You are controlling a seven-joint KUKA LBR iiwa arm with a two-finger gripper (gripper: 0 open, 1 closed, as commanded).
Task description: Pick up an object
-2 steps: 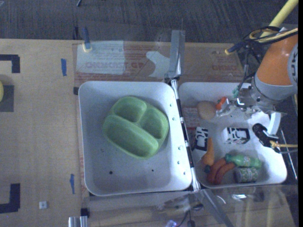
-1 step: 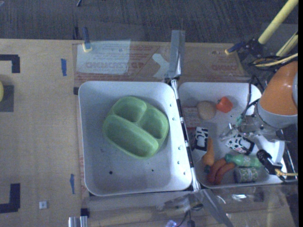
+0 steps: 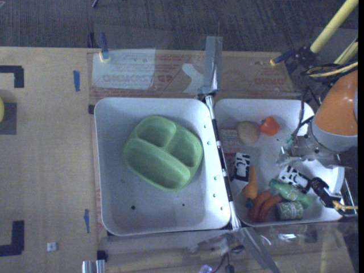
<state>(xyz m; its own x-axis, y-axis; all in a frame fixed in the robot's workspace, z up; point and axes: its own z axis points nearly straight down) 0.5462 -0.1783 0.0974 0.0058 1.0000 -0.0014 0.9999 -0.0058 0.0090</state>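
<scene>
The right bin [image 3: 227, 114] holds several small objects. A beige round lump [image 3: 248, 132] and an orange piece [image 3: 269, 125] lie near its far side. A black-and-white item [image 3: 242, 165], an orange carrot [image 3: 251, 183], red sausage shapes [image 3: 265, 203], a green bottle [image 3: 290, 190], a can [image 3: 290, 210] and a black-and-white patterned piece [image 3: 295, 176] sit toward the near side. My gripper [image 3: 291, 148] reaches in from the right and hangs over the bin's right half, just above the patterned piece. Nothing visible is held in it.
The left bin [image 3: 108, 169] holds a green divided plate [image 3: 162, 151] at its centre. The arm's orange band [image 3: 341, 108] and grey wrist [image 3: 334, 140] overhang the right bin's right wall. Cables and a yellow pole [image 3: 335, 21] stand at the far right.
</scene>
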